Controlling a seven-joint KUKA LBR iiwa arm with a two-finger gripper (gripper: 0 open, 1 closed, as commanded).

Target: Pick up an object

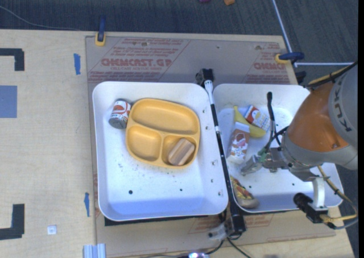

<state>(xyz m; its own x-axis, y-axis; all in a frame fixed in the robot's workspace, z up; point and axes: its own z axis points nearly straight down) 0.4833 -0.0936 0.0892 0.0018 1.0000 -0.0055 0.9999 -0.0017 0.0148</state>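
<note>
The arm [324,132] reaches in from the right over the right bin [296,197], its orange band above the wrist. The gripper [250,166] hangs low in the middle of that bin, pointing left, and whether its fingers are spread or clenched cannot be told from this view; nothing is seen between them.

Just left of the gripper lies a red-and-white packet [239,143], close to it, though contact cannot be judged. Behind it, toward the bin's far side, lies a white, red and yellow pouch [256,119]. A small colourful item [243,193] lies by the near left corner.

In the left bin [153,200] sits a yellow divided tray [162,132] with a tan, block-like thing [181,151] in its near right compartment. A small can [119,113] lies on its side touching the tray's far left edge. Both bins rest on the worktop [45,154].
</note>
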